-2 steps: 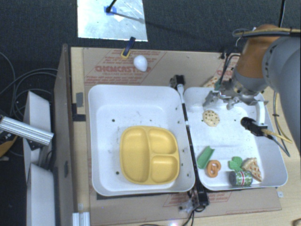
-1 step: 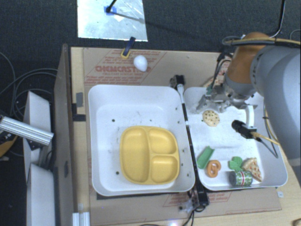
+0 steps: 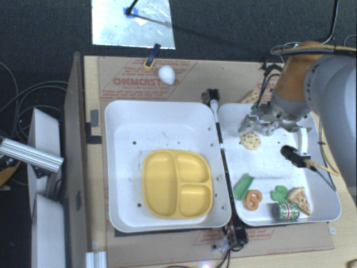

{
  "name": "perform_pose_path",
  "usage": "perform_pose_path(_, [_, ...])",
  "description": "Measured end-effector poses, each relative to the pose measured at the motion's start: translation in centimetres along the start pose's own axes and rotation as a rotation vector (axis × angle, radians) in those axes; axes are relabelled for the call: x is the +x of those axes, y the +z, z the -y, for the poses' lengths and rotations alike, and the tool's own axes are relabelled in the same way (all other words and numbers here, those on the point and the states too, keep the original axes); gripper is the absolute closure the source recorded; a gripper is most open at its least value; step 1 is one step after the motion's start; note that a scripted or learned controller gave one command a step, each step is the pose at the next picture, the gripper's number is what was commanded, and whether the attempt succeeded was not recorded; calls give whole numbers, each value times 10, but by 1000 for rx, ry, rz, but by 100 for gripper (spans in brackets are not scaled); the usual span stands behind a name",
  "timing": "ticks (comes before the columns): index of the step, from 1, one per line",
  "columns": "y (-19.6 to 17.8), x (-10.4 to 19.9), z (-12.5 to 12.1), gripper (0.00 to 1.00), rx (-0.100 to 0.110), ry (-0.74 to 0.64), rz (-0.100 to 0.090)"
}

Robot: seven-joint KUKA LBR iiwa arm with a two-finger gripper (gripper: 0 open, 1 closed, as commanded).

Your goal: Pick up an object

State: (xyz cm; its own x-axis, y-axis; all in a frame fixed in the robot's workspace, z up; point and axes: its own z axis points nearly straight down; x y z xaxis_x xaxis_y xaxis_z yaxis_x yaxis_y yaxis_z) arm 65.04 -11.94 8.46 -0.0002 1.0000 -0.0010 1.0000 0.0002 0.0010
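Red printed lettering on the cardboard sheet [image 3: 139, 77] under the bins, large line partly legible, seemingly "CHEMCAST", smaller lines beneath too blurred to read, no other text was legible

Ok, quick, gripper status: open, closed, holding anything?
Gripper: cannot be told. It sits low in the right bin, just above the cookie, with nothing seen between its fingers.

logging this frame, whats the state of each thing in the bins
tray: upright, nothing in it, left bin
cookie: flat, right bin, beside gripper
can: on its side
pretzel: flat
pizza slice: flat
green pod: lying flat
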Motion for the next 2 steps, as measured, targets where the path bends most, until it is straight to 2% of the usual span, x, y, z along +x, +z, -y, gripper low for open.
perform_pose_path(1, [0, 18, -2, 0, 0, -5, -1])
perform_pose_path(2, [0, 4, -2, 0, -2, 0, 0])
